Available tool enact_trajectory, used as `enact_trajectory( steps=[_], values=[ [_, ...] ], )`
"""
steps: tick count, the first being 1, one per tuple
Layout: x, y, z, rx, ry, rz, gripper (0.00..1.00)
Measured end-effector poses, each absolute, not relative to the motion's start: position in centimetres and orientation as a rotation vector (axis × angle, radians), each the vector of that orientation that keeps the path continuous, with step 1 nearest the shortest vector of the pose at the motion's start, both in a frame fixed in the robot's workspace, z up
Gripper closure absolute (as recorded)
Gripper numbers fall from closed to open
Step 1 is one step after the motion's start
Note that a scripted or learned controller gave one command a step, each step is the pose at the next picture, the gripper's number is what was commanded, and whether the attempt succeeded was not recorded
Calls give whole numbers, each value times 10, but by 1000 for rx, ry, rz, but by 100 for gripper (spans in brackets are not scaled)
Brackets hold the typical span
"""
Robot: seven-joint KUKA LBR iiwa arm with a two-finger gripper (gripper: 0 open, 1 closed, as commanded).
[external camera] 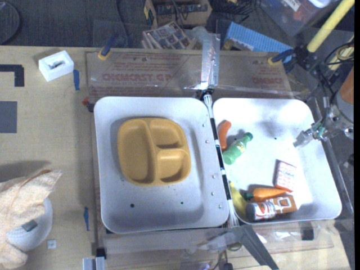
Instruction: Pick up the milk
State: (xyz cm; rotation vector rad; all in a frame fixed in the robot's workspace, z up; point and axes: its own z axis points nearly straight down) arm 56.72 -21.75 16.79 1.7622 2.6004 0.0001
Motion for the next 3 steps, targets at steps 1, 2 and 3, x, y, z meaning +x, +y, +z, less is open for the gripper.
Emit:
enact_trajectory(
  steps=[1,2,3],
  values=[
    [538,-211,170,1757,2603,0,100],
    [532,-180,176,1918,2489,1,100],
    [493,-209,159,2229,2217,-1,100]
  ],
)
